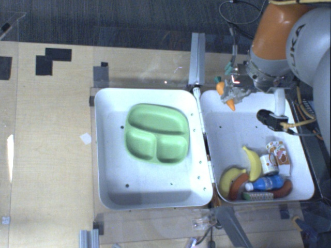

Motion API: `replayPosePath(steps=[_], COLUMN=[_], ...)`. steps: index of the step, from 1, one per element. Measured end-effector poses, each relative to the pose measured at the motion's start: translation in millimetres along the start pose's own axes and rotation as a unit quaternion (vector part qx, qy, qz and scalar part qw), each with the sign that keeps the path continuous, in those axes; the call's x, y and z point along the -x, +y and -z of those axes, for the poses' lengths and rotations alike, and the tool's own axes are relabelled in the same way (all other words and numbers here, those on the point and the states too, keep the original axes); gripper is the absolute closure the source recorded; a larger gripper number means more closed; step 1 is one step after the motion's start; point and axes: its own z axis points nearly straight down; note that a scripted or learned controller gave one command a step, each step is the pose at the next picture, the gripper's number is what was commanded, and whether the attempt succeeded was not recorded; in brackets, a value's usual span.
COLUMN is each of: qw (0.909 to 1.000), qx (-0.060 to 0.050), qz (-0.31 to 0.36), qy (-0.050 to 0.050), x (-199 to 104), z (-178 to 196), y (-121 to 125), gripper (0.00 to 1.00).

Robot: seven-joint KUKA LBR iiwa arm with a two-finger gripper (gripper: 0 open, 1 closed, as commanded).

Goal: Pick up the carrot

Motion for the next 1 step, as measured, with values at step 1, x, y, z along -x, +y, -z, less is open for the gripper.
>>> replayPosePath(steps=[1], qw=[1.0000], qx=[-0.001], qz=[-0.006], qy=[0.000], x=[-31.4], z=[-52.2], y=[-13.5], gripper=[1.00])
